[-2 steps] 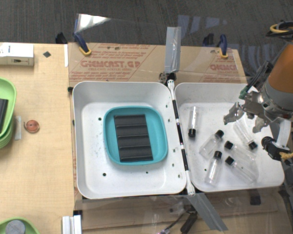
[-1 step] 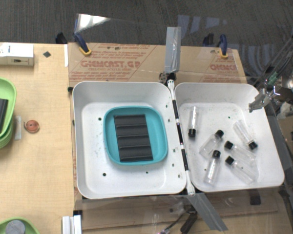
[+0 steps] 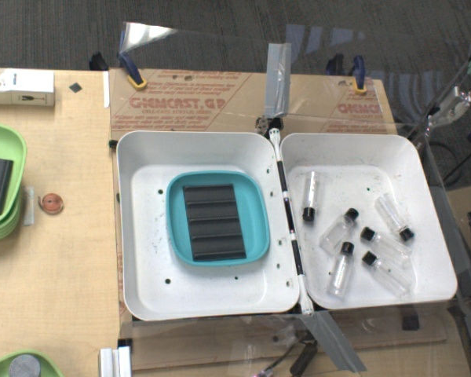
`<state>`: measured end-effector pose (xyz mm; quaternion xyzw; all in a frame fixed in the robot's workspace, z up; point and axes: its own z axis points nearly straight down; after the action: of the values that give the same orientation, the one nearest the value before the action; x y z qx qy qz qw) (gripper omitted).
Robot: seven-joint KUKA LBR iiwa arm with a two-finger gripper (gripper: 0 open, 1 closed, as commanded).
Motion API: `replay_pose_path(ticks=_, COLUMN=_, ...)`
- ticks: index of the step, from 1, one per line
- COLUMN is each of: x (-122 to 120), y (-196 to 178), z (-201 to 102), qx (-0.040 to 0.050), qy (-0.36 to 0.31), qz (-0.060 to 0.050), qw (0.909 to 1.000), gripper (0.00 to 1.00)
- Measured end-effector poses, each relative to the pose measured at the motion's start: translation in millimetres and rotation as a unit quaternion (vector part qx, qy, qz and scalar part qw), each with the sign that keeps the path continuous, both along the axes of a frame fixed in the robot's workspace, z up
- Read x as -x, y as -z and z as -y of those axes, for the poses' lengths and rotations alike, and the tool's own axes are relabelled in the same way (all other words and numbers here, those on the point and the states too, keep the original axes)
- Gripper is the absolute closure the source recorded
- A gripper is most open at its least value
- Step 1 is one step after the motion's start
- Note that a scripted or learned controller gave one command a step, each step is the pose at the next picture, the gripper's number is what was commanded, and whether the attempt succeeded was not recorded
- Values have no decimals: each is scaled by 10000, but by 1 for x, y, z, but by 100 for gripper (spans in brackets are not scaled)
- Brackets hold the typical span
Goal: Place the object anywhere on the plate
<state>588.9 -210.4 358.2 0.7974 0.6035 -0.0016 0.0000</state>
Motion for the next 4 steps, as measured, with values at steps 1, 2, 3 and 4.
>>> replay_pose_path(ticks=1, x=-71, y=-82, z=-13, qx=0, qy=257, qz=-2, qw=9997, gripper=0)
replay_pose_path(ticks=2, x=-70, y=49, z=-48, qx=-2, qy=554, qz=-5, qw=9985, gripper=0)
replay_pose_path(ticks=3, x=-70, y=-59, z=-4, qx=1, qy=1121, qz=0, qw=9937, gripper=0)
replay_pose_path(ticks=4, x=-70, y=114, z=-25, qx=-5, qy=1223, qz=-5, qw=9925, gripper=0)
